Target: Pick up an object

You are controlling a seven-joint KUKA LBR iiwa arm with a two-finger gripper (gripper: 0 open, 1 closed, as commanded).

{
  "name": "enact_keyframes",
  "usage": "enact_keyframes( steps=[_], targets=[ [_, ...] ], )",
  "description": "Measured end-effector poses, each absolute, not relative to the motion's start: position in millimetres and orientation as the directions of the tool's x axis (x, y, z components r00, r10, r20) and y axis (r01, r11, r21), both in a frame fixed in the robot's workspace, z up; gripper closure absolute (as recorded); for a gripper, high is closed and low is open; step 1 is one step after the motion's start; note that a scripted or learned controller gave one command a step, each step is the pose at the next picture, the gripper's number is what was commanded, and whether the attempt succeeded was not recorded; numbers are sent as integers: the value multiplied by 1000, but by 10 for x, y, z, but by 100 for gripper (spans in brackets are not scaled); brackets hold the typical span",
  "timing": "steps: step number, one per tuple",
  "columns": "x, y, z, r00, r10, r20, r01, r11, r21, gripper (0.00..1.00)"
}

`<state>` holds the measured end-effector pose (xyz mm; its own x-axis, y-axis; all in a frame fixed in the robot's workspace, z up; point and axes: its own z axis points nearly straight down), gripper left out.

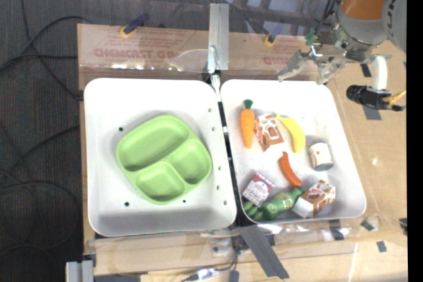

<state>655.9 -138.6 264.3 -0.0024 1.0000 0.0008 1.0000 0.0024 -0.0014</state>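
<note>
My gripper (305, 72) hangs over the far edge of the right bin (337, 114), its two fingers spread wide with nothing between them. Below it in the right bin lie a toy carrot (246, 126), a small orange-and-white carton (268, 132), a banana (294, 133) and a white cup (320, 155). Nearer the front are a red chili (289, 170), a pink packet (257, 189), a green bottle (277, 204) and a brown carton (318, 196). All of them rest on the bin floor, apart from the gripper.
The left bin (106, 208) holds a green three-compartment plate (165, 158). A metal divider post (217, 36) rises between the bins at the back. Cardboard backing (145, 49) with yellow clamps (132, 26) lines the far side. Cables trail on the dark floor.
</note>
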Motion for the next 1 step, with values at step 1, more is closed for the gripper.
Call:
enact_keyframes(
  steps=[1],
  targets=[
    [6155, -1553, 1254, -137, 991, -4, 991, 137, 9, 0]
  ],
)
